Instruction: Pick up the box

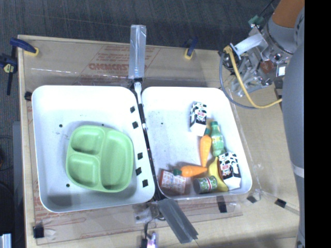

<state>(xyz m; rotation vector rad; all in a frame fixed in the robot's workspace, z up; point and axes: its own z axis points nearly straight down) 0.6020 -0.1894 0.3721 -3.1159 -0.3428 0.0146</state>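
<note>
Box: right bin, upper part. Gripper: above bench, outside bin; finger state cannot be told.

The arm runs off the top edge. At the gripper, cables clutter the jaws, so their spacing cannot be told. A banana lies partly under a cow-print carton.

2 white bins, 1 green plate, 2 cow-print boxes, 2 carrots, 1 banana, 1 green bottle, 2 cans.
</note>
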